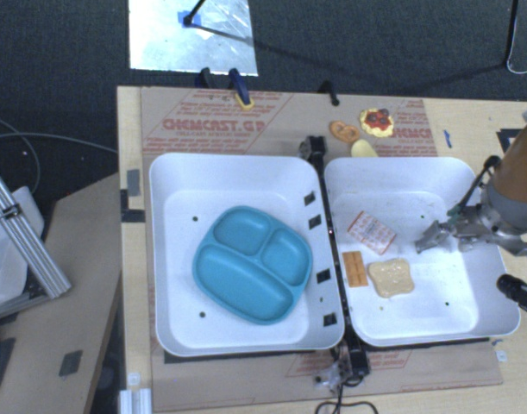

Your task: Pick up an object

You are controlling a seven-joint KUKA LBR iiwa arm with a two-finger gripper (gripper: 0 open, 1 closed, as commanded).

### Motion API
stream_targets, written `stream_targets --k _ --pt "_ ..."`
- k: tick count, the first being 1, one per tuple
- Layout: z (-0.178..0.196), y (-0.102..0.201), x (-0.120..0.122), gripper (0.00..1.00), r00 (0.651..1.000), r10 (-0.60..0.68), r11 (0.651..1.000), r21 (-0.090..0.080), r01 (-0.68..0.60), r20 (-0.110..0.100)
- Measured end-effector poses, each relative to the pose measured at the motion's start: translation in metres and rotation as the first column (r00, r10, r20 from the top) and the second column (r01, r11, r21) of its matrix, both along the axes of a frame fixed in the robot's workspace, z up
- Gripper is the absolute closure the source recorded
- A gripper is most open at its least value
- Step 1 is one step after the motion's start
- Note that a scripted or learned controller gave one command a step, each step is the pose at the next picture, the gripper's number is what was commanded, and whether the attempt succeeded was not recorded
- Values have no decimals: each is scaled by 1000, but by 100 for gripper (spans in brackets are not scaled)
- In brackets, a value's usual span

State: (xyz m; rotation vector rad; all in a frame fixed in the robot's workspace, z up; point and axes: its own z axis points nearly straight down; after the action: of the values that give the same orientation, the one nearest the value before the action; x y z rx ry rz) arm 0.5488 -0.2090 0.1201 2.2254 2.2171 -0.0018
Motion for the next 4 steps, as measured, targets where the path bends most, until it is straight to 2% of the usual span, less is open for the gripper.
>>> stream_targets --k 1,2,3,4 --pt "-36 5 124 0 1000 12 1000 1 -12 4" --pt "-31 2 56 0 1000 5 1000 -3 -5 11" --pt "18 5 -15 0 1000 2 1000 0 -2 2" --pt "-37 43 48 0 1000 13 1000 -2 -13 7"
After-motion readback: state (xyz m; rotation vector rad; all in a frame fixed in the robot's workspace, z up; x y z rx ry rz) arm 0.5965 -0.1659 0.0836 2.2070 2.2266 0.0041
